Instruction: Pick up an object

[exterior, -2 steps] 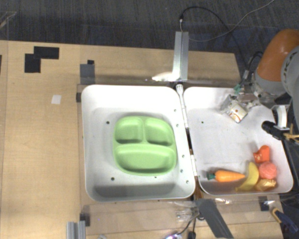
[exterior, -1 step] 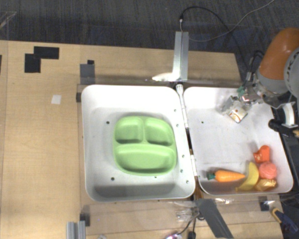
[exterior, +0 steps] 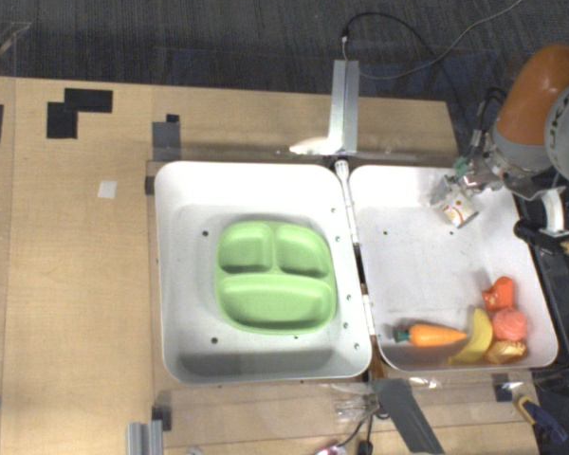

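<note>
Two white bins sit side by side on the wooden surface point(exterior: 66, 282), the left bin point(exterior: 171, 254) holding a green tray point(exterior: 275, 275) with three compartments, lying flat near its centre. The right bin point(exterior: 408, 254) carries a cluster of toy food in its 5 o'clock corner: a carrot point(exterior: 434, 334) lying on its side along the near wall, a yellow banana point(exterior: 474, 336) just beside it and touching its tip, an orange pepper point(exterior: 498, 294) at the cluster's 12 o'clock, a pink piece point(exterior: 510, 325) below that, and a golden-brown piece point(exterior: 505, 351) against the near wall. The arm point(exterior: 541, 102) reaches in from 3 o'clock, its orange band at the frame's 2 o'clock, and the claw point(exterior: 455, 200) hangs over the right bin's 1 o'clock corner, well apart from the food cluster. Whether the claw is open or closed cannot be told from this slant; nothing is seen between its tips. A metal post point(exterior: 345, 107) stands at the bins' 12 o'clock, where they meet, and a black cable point(exterior: 427, 60) loops across the dark floor point(exterior: 171, 8) beyond.
</note>
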`<state>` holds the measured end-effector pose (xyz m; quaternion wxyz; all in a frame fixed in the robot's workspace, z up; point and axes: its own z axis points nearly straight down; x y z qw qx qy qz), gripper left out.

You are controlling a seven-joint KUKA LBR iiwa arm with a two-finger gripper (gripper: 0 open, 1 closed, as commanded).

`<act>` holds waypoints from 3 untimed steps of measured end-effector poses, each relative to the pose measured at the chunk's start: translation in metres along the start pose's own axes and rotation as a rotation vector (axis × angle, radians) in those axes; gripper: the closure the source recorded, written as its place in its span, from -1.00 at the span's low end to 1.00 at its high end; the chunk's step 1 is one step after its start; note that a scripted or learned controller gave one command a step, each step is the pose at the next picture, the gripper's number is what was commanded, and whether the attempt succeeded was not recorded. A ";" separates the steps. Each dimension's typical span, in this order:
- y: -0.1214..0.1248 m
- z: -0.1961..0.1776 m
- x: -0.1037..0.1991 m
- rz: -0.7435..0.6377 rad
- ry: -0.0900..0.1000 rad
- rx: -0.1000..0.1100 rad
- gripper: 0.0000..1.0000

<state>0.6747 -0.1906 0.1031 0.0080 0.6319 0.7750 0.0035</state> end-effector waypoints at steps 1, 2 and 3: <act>0.012 -0.084 0.068 -0.052 0.006 0.005 1.00; 0.005 0.005 0.049 0.095 0.006 0.011 1.00; 0.007 -0.090 0.137 0.059 0.007 0.007 1.00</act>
